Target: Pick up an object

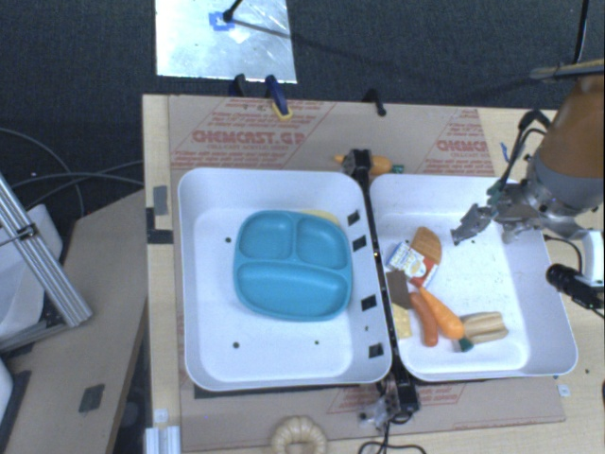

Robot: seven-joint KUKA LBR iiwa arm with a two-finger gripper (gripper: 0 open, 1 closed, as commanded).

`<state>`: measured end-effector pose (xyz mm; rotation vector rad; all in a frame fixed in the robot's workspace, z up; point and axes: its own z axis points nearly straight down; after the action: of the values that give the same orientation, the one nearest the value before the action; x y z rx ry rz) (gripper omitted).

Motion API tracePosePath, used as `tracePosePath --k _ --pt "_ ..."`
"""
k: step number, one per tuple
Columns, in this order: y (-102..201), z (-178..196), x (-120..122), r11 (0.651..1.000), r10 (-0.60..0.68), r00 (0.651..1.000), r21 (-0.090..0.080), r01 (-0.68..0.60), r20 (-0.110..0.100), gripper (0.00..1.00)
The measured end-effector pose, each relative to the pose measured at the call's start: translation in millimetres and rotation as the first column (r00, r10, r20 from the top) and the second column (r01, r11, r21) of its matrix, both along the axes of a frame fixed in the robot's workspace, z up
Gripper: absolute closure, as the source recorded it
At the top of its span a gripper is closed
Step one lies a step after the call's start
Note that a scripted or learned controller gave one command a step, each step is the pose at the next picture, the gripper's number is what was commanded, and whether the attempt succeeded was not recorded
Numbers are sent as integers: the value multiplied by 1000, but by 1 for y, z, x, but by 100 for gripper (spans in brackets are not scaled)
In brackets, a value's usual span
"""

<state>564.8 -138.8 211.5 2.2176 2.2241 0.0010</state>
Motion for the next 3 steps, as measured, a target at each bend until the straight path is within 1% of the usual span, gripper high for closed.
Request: tracePosePath --k 2,3 --pt "2 -83 -1 1000 -2 1000 1 2 -4 0" --pt "3 -125 1 1000 -2 1000 4 2 2 0"
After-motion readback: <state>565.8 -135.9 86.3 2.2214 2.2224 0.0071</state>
